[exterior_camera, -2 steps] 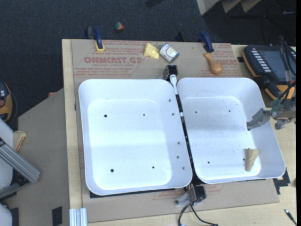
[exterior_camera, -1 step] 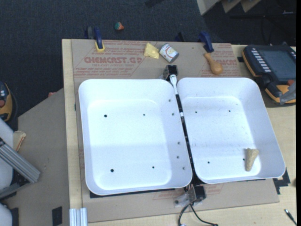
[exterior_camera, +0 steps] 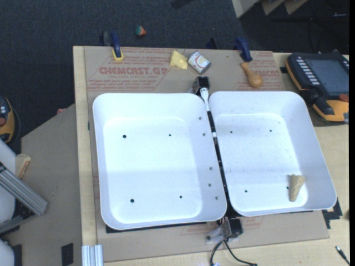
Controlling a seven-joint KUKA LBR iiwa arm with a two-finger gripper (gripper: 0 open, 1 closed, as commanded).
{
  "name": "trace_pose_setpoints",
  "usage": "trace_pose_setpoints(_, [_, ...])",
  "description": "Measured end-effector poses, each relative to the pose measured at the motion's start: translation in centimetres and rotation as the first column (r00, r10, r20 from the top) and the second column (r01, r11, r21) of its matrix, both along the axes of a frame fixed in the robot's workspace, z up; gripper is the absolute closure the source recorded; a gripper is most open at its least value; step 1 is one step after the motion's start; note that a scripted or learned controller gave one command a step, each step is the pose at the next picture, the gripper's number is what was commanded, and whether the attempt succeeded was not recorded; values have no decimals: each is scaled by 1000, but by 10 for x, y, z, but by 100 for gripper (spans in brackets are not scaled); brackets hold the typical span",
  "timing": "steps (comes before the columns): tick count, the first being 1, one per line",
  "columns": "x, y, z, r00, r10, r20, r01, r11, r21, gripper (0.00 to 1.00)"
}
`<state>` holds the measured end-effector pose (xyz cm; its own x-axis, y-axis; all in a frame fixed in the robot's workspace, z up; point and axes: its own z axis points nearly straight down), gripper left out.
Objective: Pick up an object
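Note:
A small tan cone-shaped object (exterior_camera: 295, 187) lies in the near right corner of the right bin (exterior_camera: 260, 107). The left bin (exterior_camera: 111, 110) sits beside it, the two touching along the middle.
Behind the bins on the board lie a yellow wedge (exterior_camera: 178, 60), a small white and grey block (exterior_camera: 199, 62) and a wooden-handled tool (exterior_camera: 251, 75). Blue clamps (exterior_camera: 116, 44) hold the board's far edge. A teach pendant (exterior_camera: 323, 80) rests at the right.

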<state>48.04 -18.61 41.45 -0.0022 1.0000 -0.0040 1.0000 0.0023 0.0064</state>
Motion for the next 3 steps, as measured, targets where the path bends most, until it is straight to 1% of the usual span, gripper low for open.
trace_pose_setpoints(1, [-2,62,-123,1000,3,-20,-3,1000,10,100])
trace_pose_setpoints(2, [-1,144,-162,1000,7,-13,-7,1000,9,100])
trace_pose_setpoints(3, [0,141,69,1000,0,16,0,1000,3,100])
